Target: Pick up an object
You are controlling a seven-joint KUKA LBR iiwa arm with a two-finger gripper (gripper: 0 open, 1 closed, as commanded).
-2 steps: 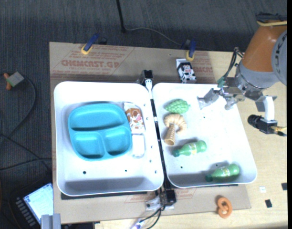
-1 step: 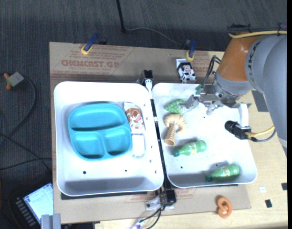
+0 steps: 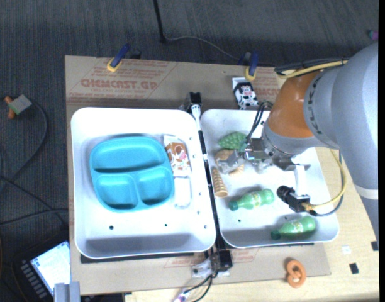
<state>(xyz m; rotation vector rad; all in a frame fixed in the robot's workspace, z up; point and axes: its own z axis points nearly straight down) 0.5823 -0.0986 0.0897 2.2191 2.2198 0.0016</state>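
My gripper point(image 3: 245, 154) is low over the upper left part of the right bin point(image 3: 324, 231), reaching in from the right. At its tip lies a small tan and grey object point(image 3: 229, 163); whether they touch I cannot tell. A bumpy pale green object point(image 3: 231, 140) sits just behind it. A ridged tan cone point(image 3: 218, 181) lies along the bin's left wall. A light green bottle point(image 3: 252, 200) lies in the middle, and a darker green bottle point(image 3: 294, 228) lies near the front edge.
The left bin point(image 3: 85, 231) holds a blue divided tray point(image 3: 129, 170) and a brown and white packet point(image 3: 178, 168) to its right. An orange ring-shaped piece point(image 3: 295, 272) lies on the bench in front. A small black and white figure point(image 3: 246, 94) stands behind the right bin.
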